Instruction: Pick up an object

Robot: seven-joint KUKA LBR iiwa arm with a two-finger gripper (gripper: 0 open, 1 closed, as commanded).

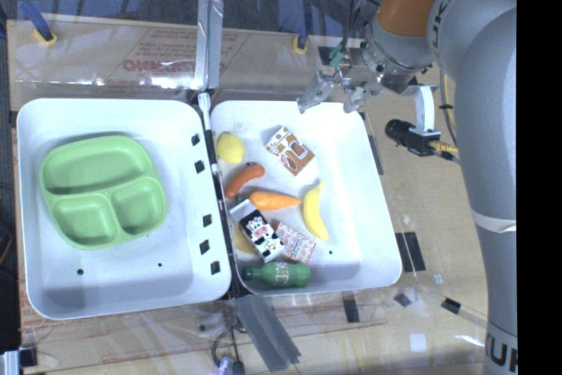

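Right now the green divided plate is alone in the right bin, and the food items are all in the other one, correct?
Not quite: the green divided plate sits in the left bin, not the right. The camera view shows it there alone. The food items, such as the banana and carrot, are in the right bin.

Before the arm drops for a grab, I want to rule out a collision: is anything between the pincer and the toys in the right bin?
Nothing visible blocks it. The pincer hovers over the right bin's far rim, holding nothing. The nearest item, the brown-and-white box, lies uncovered, apart from the banana and carrot.
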